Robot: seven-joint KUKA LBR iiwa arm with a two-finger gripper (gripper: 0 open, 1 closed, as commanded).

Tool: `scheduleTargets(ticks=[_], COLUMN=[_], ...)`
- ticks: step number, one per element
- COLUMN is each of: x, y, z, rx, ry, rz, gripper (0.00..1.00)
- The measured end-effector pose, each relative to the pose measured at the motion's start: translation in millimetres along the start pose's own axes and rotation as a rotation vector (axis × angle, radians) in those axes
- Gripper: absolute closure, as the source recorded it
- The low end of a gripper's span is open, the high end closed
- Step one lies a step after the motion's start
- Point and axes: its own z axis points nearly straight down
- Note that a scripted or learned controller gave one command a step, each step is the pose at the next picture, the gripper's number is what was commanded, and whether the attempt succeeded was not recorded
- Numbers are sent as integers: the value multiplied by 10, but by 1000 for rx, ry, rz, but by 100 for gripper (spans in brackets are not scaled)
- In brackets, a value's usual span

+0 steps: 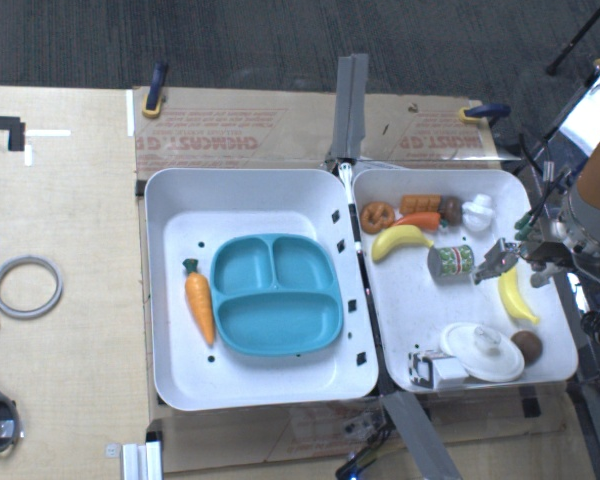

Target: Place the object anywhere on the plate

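Note:
A blue three-compartment plate [276, 294] lies in the left bin [170, 368] with nothing on it. An orange carrot [199, 302] lies just left of the plate on the bin floor. My gripper [494, 259] hangs over the right bin [405, 308], between a green-labelled can [451, 261] on its left and a yellow banana [517, 298] below it to the right. Its fingers look open, with nothing between them.
The right bin also holds a second banana [400, 240], a pretzel [376, 214], orange and brown sausage-like pieces [421, 205], a white item [477, 210], a white lid [481, 350] and a brown ball [526, 345]. A tape ring [24, 286] lies on the bench at the left.

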Motion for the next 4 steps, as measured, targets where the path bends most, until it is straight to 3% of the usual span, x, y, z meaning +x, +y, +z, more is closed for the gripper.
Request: scheduleTargets(ticks=[1,2,3,4], x=[215,-17,117,287], y=[-160,-154,-153,-167], z=[115,797,425,449], rx=[2,5,1,1], ry=[2,1,2,1], rz=[301,568,537,786], gripper=[0,0,0,0])
